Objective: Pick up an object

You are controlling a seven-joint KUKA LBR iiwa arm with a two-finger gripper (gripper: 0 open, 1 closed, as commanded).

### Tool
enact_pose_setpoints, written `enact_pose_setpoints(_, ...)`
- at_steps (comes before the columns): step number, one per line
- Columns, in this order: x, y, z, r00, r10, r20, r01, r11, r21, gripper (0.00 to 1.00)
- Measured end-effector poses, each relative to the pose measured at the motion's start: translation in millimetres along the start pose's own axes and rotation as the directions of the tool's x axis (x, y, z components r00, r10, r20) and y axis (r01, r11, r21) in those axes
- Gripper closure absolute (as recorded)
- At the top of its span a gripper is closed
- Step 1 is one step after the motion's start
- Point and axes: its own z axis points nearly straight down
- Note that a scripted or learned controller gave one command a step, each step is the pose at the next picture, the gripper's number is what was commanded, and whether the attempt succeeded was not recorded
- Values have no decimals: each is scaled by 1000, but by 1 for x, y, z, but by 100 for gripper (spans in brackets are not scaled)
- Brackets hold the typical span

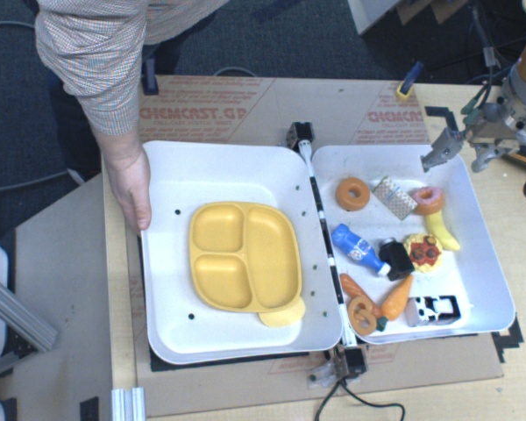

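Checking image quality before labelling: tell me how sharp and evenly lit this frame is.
Camera view: lighting soft and even, shadows faint; the right bin is bright white without harsh glare; the tool looks slightly blurred; the yellow tray is sharp.

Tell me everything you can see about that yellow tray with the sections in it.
The yellow divided plate looks like smooth moulded plastic, a rounded rectangle with three compartments: two smaller ones on the camera view's left, one long one on its right. It lies flat, turned slightly askew, in the middle of the left white bin. Nothing sits in its compartments. A pale yellow flat piece peeks out from under its lower right corner.
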Motion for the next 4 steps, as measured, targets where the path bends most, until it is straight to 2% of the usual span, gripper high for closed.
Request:
enact_pose_setpoints(1,55,48,105,1000,-1,-1,1,1000,2,0)
enact_pose_setpoints(2,77,68,172,1000,-1,2,1,1000,-11,0)
enact_pose_setpoints(3,79,70,177,1000,-1,0,1,1000,-16,0)
enact_pose_setpoints(4,76,23,178,1000,1,1,-1,1000,-19,0)
